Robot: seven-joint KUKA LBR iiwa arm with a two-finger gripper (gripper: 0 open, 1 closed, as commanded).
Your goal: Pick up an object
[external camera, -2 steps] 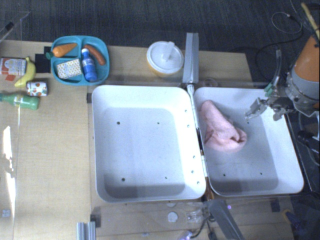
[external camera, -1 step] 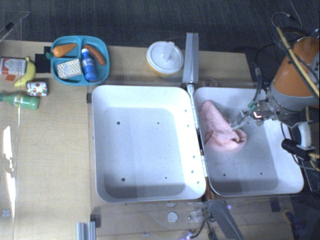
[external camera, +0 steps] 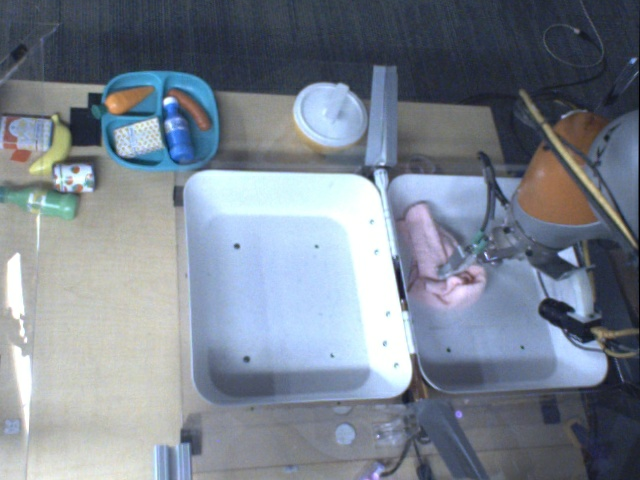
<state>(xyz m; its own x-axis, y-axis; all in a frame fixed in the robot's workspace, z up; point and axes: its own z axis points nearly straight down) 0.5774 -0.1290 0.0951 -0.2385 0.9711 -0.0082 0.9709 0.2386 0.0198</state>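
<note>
I can read no text anywhere; the small carton point(external camera: 24, 133) and can point(external camera: 74, 177) at the bench's left carry labels too blurred to read.

Light was even and fairly bright over the bench point(external camera: 100, 308), cool on the white bins. The left bin point(external camera: 290, 288) carried a soft grey shadow along its near wall, and the right bin point(external camera: 500, 358) showed the same at its near edge. A pale streak of glare lay on the bench at far left. The whole frame was soft and grainy, with small details blurred.
</note>
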